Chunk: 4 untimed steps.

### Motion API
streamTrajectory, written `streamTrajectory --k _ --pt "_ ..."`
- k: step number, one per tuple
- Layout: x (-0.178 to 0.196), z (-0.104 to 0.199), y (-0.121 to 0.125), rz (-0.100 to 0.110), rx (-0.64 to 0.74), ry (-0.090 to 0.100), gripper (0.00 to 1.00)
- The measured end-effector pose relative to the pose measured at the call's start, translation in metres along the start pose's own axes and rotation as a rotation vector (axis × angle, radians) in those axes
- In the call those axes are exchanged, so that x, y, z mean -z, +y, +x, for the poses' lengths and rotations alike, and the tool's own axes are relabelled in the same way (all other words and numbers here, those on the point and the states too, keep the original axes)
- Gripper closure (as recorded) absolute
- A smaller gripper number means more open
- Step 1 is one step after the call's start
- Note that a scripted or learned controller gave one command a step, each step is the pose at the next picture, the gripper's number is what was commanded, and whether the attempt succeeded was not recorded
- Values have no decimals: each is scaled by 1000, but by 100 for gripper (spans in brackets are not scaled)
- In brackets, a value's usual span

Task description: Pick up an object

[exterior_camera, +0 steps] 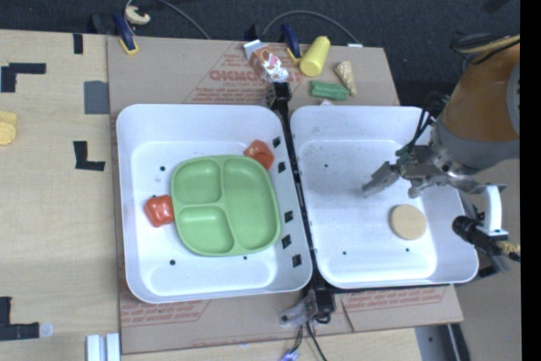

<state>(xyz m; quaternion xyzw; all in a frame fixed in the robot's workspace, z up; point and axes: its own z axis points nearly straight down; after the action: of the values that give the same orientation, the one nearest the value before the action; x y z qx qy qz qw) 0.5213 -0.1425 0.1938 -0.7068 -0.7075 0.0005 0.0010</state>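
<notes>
Cardboard [211,76] under bins reads "CHEMOK", partly hidden.

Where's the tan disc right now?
The tan disc lies on the floor of the right bin, toward its right side, just below the gripper and apart from it.
</notes>
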Motion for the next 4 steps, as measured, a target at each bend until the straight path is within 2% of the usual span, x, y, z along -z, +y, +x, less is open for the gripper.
streamTrajectory --k 1,2,3,4 --pt "35 -67 41 -3 -1 -3 0" --pt "-33 -70 -6 1 -1 0 0" --pt "-57 -69 10 0 -1 -1 0" --pt "-40 -74 -18 -1 -1 -1 0"
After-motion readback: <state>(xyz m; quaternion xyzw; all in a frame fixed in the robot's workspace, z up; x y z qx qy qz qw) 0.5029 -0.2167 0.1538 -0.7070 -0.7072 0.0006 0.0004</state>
